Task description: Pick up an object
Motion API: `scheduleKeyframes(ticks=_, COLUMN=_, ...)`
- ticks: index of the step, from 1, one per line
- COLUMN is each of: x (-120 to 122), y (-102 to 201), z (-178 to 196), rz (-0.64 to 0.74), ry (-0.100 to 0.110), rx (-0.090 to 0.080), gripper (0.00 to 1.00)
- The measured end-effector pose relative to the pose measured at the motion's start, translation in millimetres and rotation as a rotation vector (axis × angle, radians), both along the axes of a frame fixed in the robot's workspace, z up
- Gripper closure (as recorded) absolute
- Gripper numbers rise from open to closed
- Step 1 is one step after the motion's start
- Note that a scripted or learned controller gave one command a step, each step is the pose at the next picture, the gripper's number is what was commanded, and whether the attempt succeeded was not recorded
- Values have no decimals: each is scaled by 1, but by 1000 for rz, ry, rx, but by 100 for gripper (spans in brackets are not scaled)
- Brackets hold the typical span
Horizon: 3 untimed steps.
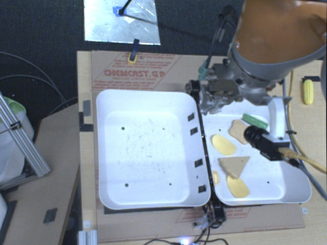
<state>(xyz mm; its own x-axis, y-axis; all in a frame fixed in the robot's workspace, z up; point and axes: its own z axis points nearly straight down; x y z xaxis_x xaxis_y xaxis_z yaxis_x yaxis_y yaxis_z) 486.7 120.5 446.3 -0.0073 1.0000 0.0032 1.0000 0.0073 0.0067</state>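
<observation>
The metal gripper (pixel 217 97) hangs over the right bin's (pixel 294 190) upper-left corner; whether it is clenched cannot be told. Below it lie flat pieces: a yellow oval (pixel 223 145) at centre, a tan triangle (pixel 234 165) at 6 o'clock of that oval, and a green strip (pixel 255 120) at 2 o'clock. The glossy left bin (pixel 148 149) is smooth plastic with rounded corners.
</observation>
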Motion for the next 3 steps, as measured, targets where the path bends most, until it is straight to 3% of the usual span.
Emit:
scheduleKeyframes(ticks=1, x=-2, y=89, z=-54, rz=5, ry=10, rx=-2, gripper=100)
scheduleKeyframes(ticks=3, x=1, y=85, z=-29, rz=8, ry=1, rx=0, gripper=100)
